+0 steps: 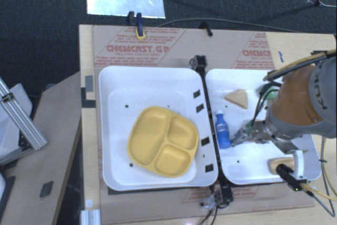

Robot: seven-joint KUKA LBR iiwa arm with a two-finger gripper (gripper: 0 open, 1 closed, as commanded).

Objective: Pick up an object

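Observation:
A blue bottle [221, 130] with a white cap lies in the right bin [247, 168], close to its left wall. My gripper [239, 137] is low in that bin, just right of the bottle, its fingers pointing left toward it. A tan wedge-shaped piece [237, 97] lies toward the bin's back. Another tan object [277, 165] sits at the front right, partly hidden under the arm. A yellow three-compartment plate [163, 140] rests in the left bin [118, 92].
The grey arm with its orange band [297, 100] covers the right side of the right bin. A black divider strip [209, 124] runs between the bins. Cables [263, 103] hang near the wrist.

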